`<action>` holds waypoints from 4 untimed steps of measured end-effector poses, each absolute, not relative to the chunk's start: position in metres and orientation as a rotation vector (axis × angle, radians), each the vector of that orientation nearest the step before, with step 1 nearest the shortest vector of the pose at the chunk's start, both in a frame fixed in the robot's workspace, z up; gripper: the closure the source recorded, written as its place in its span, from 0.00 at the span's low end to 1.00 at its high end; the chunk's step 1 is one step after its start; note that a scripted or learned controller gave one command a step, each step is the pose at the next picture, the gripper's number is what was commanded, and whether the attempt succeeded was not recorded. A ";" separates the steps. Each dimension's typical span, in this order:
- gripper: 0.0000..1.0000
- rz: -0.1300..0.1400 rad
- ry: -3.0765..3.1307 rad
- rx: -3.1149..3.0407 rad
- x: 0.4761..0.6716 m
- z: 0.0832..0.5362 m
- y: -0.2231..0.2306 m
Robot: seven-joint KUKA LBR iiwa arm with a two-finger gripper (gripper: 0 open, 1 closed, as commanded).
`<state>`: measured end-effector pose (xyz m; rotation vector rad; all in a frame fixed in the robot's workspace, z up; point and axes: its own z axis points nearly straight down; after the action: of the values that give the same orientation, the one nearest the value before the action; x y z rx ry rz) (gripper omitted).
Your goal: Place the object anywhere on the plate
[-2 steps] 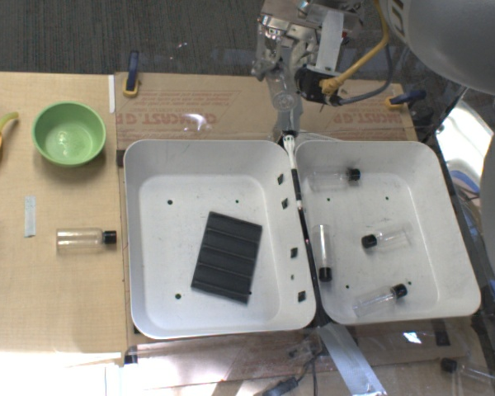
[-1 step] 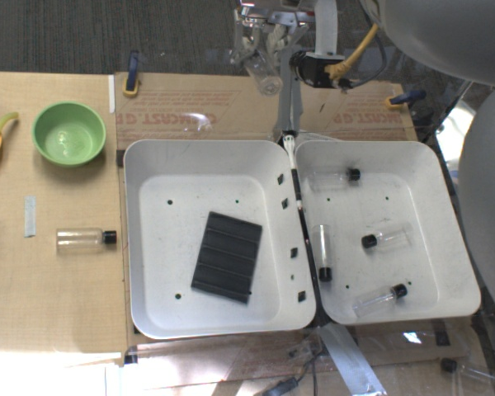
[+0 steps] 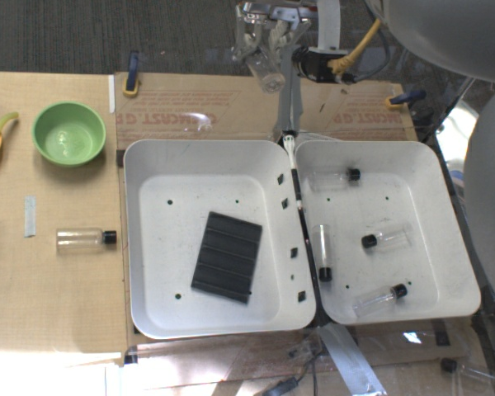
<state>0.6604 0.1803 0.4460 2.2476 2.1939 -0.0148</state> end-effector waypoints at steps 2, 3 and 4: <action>1.00 -0.008 1.190 2.908 0.660 0.422 0.192; 1.00 -0.002 0.466 3.106 0.643 0.441 0.227; 1.00 -0.002 0.308 3.126 0.650 0.441 0.226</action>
<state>0.6501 0.2262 0.4412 3.1256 0.3078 -0.0016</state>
